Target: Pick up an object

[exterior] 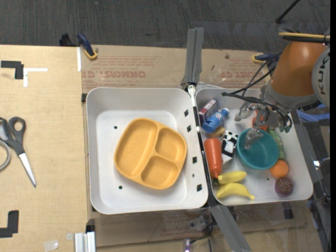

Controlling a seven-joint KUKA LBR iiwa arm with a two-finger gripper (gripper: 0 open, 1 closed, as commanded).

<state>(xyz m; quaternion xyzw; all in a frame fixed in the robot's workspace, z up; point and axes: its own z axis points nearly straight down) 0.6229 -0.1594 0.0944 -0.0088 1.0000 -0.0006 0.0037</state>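
1. Camera view, count: two white bins side by side, left bin and right bin.
2. In the left bin: one yellow divided plate with three compartments, lying flat near the middle.
3. In the right bin: one teal bowl, two bananas, one carrot, one orange fruit, one dark round fruit, one blue bottle, one small red-and-white box, one black-and-white toy.
4. Gripper over the right bin, right above the far rim of the teal bowl; jaws impossible to judge as open or closed.
5. Surface: light wooden tabletop, cardboard under the bins, one pair of scissors at left, one blue clamp; dark floor beyond.
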